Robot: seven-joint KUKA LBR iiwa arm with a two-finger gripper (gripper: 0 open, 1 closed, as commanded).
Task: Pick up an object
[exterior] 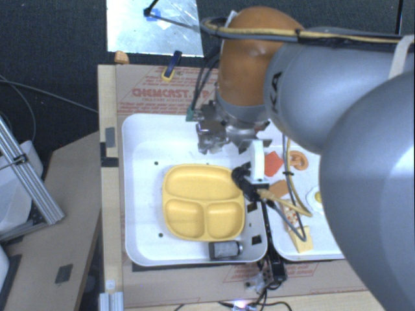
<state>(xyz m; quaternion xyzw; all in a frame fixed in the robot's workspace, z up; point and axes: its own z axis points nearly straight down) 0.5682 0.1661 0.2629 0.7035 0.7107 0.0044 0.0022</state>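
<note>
1. Left bin (139,193), near edge: a small dark grey block (225,249) lies flat against the near rim. It sits just in front of the yellow tray (203,201), very close to it; whether they touch cannot be told.

2. Left bin, centre: the yellow tray rests right side up on the bin floor. It has three compartments: one wide compartment on the far side and two smaller ones on the near side. White bin floor shows on its left and far sides.

3. Right bin (314,253): thin tan sticks (288,206) lie crossed over each other, with a flat yellow piece (301,240) nearer the front rim. Farther back lie a red piece (273,164) and a round orange-and-white item (297,161) just beside it.

4. Gripper (212,141): positioned above the far part of the left bin, just beyond the far edge of the yellow tray. Nothing is seen held in it. Whether it is spread or closed cannot be told from this angle.

5. Arm (337,109): enters from the right and covers most of the right bin. The orange band (256,44) sits directly above the wrist.

6. Behind the bins: printed cardboard (155,92) underlies both bins. A small blue and yellow item (172,65) lies at its far edge. A shiny foil sheet (152,18) lies beyond that.
</note>
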